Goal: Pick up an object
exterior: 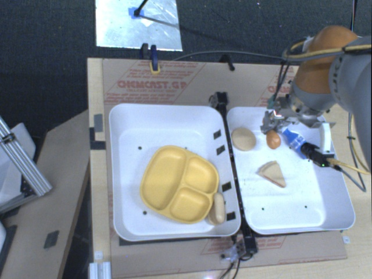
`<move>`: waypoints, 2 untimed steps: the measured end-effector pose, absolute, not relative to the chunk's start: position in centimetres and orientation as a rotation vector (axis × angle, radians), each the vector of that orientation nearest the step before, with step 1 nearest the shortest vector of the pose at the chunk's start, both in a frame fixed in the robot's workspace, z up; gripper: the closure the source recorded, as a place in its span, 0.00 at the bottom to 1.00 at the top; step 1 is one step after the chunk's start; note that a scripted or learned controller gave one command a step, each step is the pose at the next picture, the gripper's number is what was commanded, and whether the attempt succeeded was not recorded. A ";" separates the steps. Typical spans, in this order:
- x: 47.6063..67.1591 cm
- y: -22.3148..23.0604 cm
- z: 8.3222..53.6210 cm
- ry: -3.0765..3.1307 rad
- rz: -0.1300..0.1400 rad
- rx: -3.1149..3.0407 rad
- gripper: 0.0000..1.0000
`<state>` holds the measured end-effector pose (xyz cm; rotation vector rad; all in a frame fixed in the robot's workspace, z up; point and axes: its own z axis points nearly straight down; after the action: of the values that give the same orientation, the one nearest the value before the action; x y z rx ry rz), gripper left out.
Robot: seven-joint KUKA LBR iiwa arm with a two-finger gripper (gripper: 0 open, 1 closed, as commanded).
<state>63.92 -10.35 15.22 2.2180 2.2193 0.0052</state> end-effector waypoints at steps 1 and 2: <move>64.1 -10.4 20.7 2.221 0.007 2.213 1.00; 62.8 -4.3 20.6 2.232 0.003 2.212 1.00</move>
<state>62.84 -4.26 20.64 2.2119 2.2316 0.0028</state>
